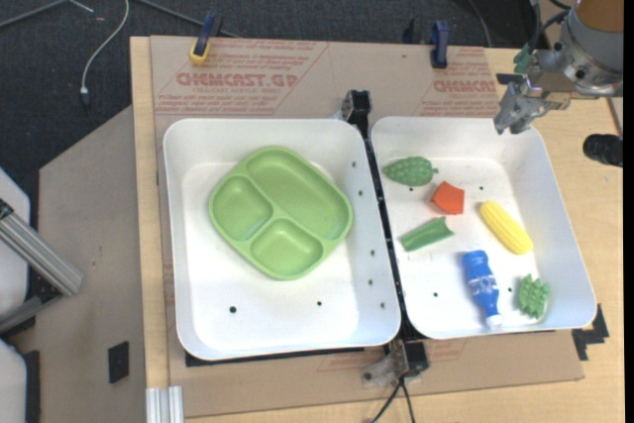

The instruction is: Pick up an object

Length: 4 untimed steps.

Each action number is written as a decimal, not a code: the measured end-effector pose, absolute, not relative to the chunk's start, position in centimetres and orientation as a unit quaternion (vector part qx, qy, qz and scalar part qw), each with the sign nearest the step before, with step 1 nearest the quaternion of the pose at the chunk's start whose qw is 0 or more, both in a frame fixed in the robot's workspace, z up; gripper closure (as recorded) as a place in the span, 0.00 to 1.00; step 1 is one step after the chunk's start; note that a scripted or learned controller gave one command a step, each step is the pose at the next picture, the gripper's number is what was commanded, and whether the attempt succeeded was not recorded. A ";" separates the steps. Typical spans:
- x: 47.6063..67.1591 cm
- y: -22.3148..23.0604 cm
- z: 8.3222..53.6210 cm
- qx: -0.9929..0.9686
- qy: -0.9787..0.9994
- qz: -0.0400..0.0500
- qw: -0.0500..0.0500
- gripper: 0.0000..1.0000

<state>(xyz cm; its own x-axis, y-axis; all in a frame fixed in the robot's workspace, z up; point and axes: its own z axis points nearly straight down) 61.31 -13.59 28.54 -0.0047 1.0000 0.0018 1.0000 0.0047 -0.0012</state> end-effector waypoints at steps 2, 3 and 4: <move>62.1 -2.4 28.2 -0.705 -0.709 0.000 0.001 1.00; 61.9 2.5 27.6 -0.705 -0.709 0.001 0.002 1.00; 62.9 7.7 24.8 -0.705 -0.709 0.001 0.002 1.00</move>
